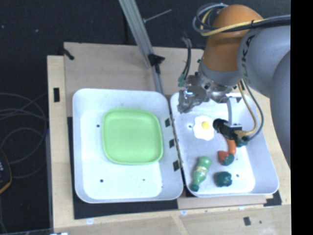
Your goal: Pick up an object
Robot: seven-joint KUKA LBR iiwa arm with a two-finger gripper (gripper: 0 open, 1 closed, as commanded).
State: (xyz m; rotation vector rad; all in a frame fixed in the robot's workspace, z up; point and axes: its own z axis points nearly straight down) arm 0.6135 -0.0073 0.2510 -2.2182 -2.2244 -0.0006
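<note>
Hovering at the right bin's (261,170) upper-left corner, the gripper (188,102) carries nothing visible — whether it is released or clenched, I cannot tell. The fried egg (203,128) lies nearest, just below-right of it, flat on the floor.

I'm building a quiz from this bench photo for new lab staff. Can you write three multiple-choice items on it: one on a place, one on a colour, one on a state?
1. Where does the green plate lie?
A. In the left bin
B. In the right bin
C. On the bench outside both bins

2. What colours is the fried egg toy?
A. Red and black
B. White with a yellow middle
C. All green

3. How does the green bottle rest?
A. Standing upright
B. Lying on its side
C. Hanging from the gripper

Key: 1 A, the plate sits inside the left bin. 2 B, a yellow yolk on white. 3 B, it lies flat on the right bin floor.
</note>
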